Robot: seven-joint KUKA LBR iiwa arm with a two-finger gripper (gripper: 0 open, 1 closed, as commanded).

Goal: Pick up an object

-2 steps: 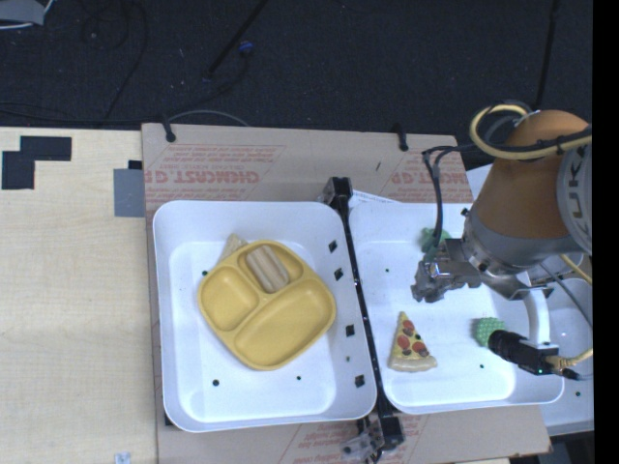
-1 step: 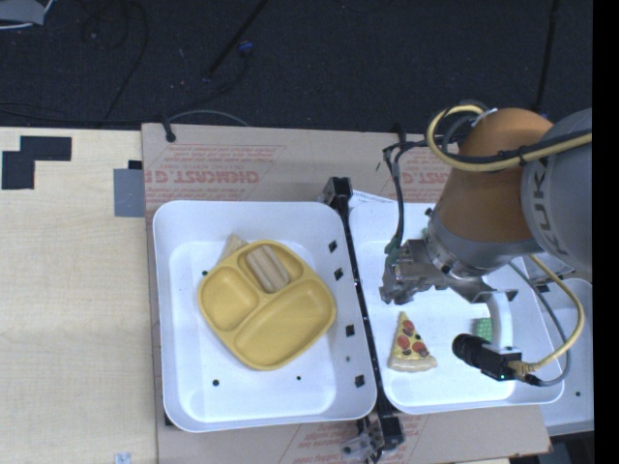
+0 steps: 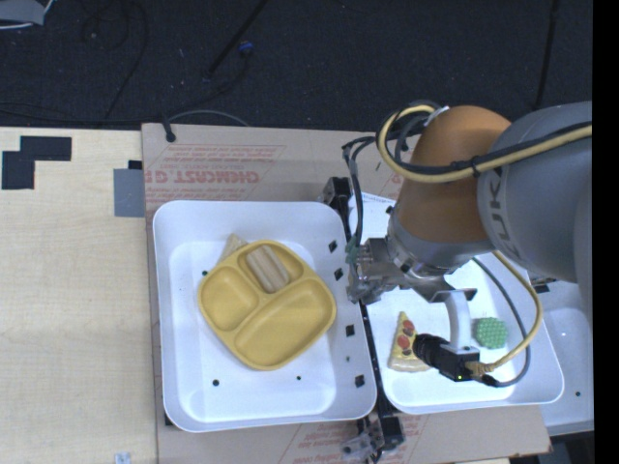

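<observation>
A pizza-slice toy (image 3: 403,341) lies in the right bin (image 3: 542,380), near its left wall. Further right in the same bin sits a green, bumpy round thing (image 3: 490,333). The left bin (image 3: 184,259) holds a yellow divided plate (image 3: 280,327), and a tan ridged piece (image 3: 268,267) rests in the plate's upper compartment. My gripper (image 3: 360,280) hangs low over the divide between the two bins, up and to the left of the pizza slice. The grey arm with its orange band covers much of the right bin.
Both bins rest on a cardboard sheet (image 3: 222,167) on the pale wooden bench (image 3: 68,307). Dark floor with cables lies beyond the bench's far edge.
</observation>
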